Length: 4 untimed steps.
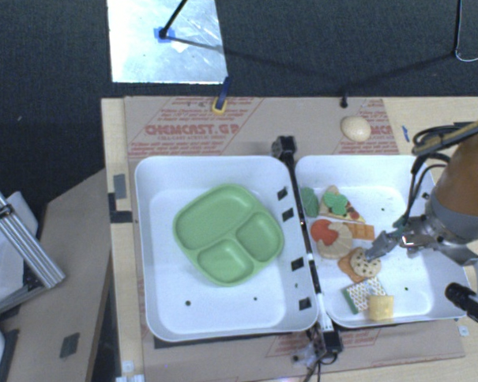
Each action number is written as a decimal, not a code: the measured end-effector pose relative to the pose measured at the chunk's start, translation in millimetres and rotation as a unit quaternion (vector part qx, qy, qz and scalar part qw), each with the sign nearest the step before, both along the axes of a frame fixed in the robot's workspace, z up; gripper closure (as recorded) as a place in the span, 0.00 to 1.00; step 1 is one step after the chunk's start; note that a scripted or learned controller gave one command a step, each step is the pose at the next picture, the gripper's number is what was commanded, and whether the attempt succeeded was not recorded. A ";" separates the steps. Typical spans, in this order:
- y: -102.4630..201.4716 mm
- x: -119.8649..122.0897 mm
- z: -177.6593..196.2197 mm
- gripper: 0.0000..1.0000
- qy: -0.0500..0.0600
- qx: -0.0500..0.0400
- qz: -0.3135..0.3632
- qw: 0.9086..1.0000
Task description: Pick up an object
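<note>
Nearest the camera, at the front of the right bin (402, 310), a pale yellow block (380, 307) lay touching a green-and-white checked piece (357, 297), both close to the front wall. Just behind them sat a round brown cookie (364, 265) with dark spots. The gripper (377, 248) hung over that spot, low, its tip right at the cookie's upper edge; whether it touched the cookie could not be told, and nothing was seen held. The fingers were too small and blurred to read their spread. The grey arm (461, 204) reached in from the right, orange band above the wrist, with black cables looping above it. Behind the cookie, a tan disc (336, 245) lay under a red piece (325, 231), with an orange stick (359, 232) beside them. Farther back were a green-and-orange piece (334, 202) and a dark green piece (309, 200) near the divider. The left bin (165, 308) held a light green sectioned plate (227, 234), roughly centred and turned at an angle. Beyond the bins, a cream egg-shaped thing (356, 127) rested on the cardboard sheet (190, 125), and a yellow clip (219, 105) sat at that sheet's far edge. Farthest back lay a shiny square plate (169, 39) on dark floor.
</note>
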State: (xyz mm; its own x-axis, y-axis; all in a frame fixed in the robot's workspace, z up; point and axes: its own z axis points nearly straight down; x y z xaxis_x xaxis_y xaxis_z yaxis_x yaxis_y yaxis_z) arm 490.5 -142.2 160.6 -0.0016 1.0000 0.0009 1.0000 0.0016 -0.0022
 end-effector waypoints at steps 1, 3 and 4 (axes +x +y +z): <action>4.2 -5.4 -44.1 0.00 0.000 0.000 0.000 1.000; 4.0 -3.9 -65.5 1.00 -0.003 -0.001 0.000 1.000; 7.3 5.5 -18.4 1.00 -0.003 -0.001 0.002 1.000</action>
